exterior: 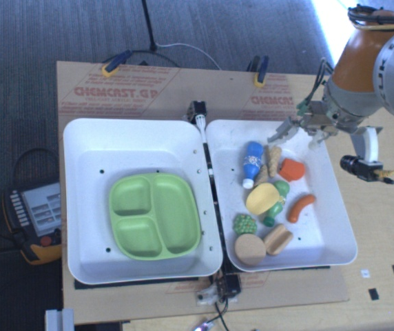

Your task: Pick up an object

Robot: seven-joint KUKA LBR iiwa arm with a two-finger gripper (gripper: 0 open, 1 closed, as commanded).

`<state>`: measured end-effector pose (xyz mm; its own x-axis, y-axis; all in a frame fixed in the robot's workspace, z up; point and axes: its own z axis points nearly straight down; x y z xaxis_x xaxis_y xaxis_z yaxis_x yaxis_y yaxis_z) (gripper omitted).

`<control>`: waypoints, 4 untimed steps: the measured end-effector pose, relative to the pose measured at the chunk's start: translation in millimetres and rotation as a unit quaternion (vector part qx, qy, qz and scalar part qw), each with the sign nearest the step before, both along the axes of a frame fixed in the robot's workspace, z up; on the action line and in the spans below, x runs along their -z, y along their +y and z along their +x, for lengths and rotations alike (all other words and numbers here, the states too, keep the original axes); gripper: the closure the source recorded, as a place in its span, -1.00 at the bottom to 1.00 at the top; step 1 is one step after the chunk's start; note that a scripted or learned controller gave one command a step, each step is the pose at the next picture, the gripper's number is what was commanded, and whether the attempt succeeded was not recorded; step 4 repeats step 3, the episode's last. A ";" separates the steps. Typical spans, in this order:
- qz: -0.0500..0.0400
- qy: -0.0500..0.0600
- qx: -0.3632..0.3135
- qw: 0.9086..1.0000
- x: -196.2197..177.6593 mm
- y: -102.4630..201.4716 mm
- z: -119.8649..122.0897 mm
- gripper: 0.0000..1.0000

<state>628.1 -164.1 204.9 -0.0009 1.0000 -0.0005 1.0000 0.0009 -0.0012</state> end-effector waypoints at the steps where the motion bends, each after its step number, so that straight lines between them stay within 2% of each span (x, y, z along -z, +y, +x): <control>1: 0.000 0.002 0.037 0.999 96.2 50.6 21.8 -1.00; 2: -0.001 0.001 0.036 0.999 85.3 50.3 22.6 1.00; 3: 0.000 0.000 0.185 0.983 -21.7 69.8 -58.1 1.00; 4: 0.000 0.000 0.185 0.983 -21.7 69.8 -58.1 1.00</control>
